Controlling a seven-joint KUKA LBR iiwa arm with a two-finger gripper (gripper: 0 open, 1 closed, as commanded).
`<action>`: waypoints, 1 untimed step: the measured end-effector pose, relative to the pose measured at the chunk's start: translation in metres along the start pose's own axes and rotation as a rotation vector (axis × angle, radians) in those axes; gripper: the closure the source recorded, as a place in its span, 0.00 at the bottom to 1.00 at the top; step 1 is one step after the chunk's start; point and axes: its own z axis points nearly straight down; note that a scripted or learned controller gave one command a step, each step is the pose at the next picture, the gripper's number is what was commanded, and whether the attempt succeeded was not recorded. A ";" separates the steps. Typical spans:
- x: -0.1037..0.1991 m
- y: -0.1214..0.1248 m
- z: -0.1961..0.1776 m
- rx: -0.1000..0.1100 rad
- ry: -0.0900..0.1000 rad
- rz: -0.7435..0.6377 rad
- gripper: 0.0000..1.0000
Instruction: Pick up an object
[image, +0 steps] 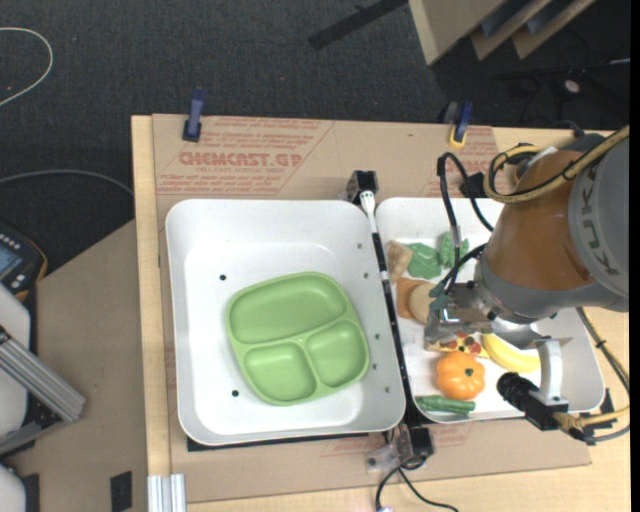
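The right bin (590, 385) holds several toy foods. An orange pumpkin-like fruit (459, 376) lies near its front, with a green bean pod (445, 404) just in front of it and a yellow banana (510, 353) to its right. A green leafy piece (432, 257) and a tan bread-like piece (412, 298) lie toward the back left. My gripper (447, 325) hangs low over the bin's left part, just above the orange fruit and beside the tan piece. The arm's body hides most of the bin's middle.
The left bin (200, 240) holds a green three-compartment tray (297, 335). A black bar (380, 270) runs between the two bins. Cables loop over the arm at the back right. Blue clamps (193, 115) sit on the bench's far edge.
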 end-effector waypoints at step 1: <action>0.002 0.001 -0.015 -0.008 -0.001 -0.004 1.00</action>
